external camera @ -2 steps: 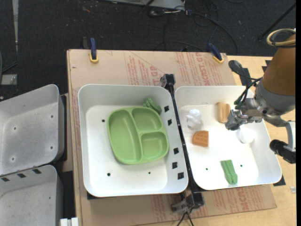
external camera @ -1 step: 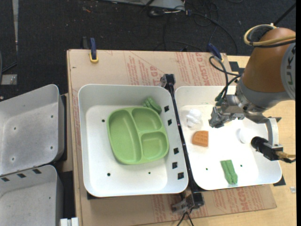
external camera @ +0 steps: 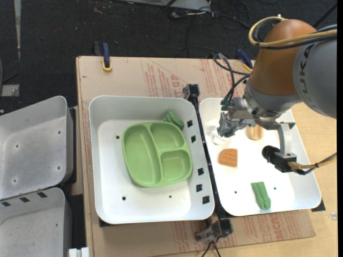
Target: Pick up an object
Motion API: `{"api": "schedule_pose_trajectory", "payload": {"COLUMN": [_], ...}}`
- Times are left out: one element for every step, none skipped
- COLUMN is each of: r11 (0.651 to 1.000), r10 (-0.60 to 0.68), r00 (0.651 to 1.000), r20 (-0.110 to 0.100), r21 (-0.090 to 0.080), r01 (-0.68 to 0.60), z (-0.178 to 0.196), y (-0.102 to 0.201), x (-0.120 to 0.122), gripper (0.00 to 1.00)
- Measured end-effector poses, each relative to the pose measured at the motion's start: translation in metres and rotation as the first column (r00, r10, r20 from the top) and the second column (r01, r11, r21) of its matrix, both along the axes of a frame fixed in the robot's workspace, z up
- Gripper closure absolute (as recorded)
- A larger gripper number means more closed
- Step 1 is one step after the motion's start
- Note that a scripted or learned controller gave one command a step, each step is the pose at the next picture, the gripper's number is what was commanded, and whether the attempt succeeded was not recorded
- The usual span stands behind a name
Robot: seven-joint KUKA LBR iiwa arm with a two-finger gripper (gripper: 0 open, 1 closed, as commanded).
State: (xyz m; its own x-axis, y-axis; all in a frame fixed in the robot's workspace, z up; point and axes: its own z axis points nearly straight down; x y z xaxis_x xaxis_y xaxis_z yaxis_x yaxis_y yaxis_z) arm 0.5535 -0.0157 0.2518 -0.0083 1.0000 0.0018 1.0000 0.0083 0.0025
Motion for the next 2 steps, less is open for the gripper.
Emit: {"api": "schedule_pose_trajectory", "payload": {"r11": [1.000, 1.000], "r10": [-0.001, 0.000], "r00": [1.000, 1.000], "r20": [-0.001, 0.000], "r21": [-0.001, 0.000], "r01": [0.001, 0.000], "z": [0.000, 0.002], "y": [0.042, 0.100], "x": [0.018, 0.035], "gripper": [1.00, 1.00]}}
